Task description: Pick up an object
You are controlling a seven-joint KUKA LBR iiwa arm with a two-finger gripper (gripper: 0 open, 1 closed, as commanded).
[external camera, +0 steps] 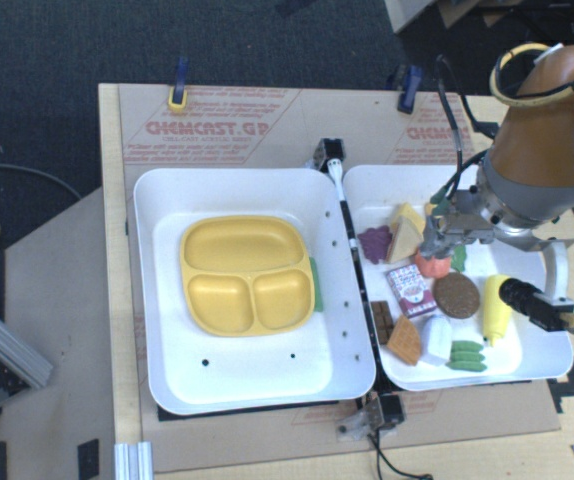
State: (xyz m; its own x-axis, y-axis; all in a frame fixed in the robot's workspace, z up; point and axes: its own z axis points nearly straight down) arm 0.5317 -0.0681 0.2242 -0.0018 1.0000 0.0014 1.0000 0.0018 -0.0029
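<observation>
— Room to move? Two white bins (157, 268) side by side on the table (117, 168); left one roomy around a single yellow tray (245, 273), right one crowded.

— Pincer (437, 253)? Low over the right bin's middle, above a red piece (433, 265); open or closed, cannot tell.

— Long things? One yellow banana (495, 308), lengthwise toward the near rim; one green pod (467, 356), lying crosswise

The gripper (445, 236) hung low over the right bin (537, 363), just above a red object (433, 265) among toy foods.
</observation>
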